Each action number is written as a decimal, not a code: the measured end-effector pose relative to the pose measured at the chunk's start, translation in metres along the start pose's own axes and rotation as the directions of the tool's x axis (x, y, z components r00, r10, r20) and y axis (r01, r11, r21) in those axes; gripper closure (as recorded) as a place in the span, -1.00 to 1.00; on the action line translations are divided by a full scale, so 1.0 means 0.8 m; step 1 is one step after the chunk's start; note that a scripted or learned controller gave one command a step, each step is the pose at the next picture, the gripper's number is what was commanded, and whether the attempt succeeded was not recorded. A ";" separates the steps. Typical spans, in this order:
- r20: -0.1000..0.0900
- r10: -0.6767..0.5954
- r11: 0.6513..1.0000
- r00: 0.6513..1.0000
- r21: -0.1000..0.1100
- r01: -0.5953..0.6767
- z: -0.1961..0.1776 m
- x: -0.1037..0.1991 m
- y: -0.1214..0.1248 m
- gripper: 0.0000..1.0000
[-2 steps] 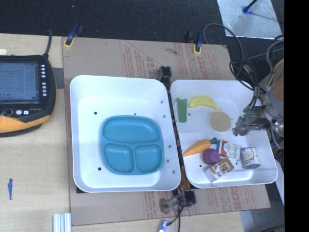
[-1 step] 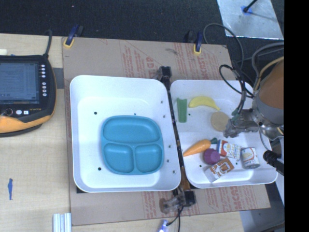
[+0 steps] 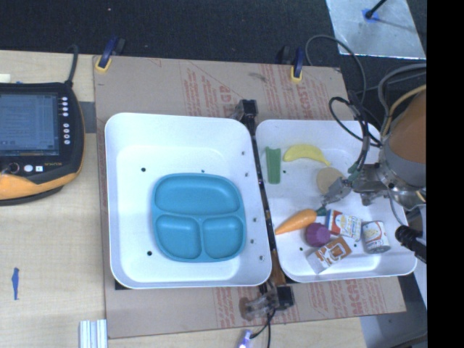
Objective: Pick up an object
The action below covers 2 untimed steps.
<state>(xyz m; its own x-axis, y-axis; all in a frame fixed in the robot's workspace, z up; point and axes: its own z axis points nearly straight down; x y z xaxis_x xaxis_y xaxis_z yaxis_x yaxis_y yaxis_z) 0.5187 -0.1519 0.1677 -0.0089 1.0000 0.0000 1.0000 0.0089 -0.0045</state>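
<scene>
Overhead view of my workspace, largest item first. The tabletop [image 3: 51,252] carries a cardboard sheet [image 3: 181,85] clamped at its far edge, presumably so the bins cannot slide. On it, the left bin [image 3: 123,143] holds a blue divided tray [image 3: 197,217] lying flat at its centre, its three compartments bare. The right bin [image 3: 290,267] gathers the pickable items close together: a green block [image 3: 272,165] upright along the near wall, a yellow banana [image 3: 306,153] beside it, a tan disc [image 3: 328,177], an orange carrot [image 3: 296,222] touching a purple ball-like object [image 3: 317,233], a small carton [image 3: 333,251], a printed packet [image 3: 346,225] and a can [image 3: 374,236] on its side. My jaws [image 3: 338,189] hang low over the bin, just beside the tan disc and above the packet, slightly parted with nothing between them, as far as I can judge. That placement suggests a descent toward the disc or the packet. A teach pendant [image 3: 32,140] rests well apart at left.
</scene>
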 end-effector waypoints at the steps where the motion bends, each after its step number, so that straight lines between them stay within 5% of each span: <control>1: 0.001 -0.001 1.000 1.000 0.000 0.001 0.096 -0.010 0.051 -1.00; 2: 0.000 0.003 1.000 1.000 -0.003 -0.003 0.094 -0.037 0.132 -1.00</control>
<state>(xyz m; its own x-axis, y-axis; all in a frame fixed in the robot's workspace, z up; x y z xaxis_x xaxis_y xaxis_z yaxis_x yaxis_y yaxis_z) 0.6246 -0.1805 0.0923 -0.0060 1.0000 0.0003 1.0000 0.0060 -0.0015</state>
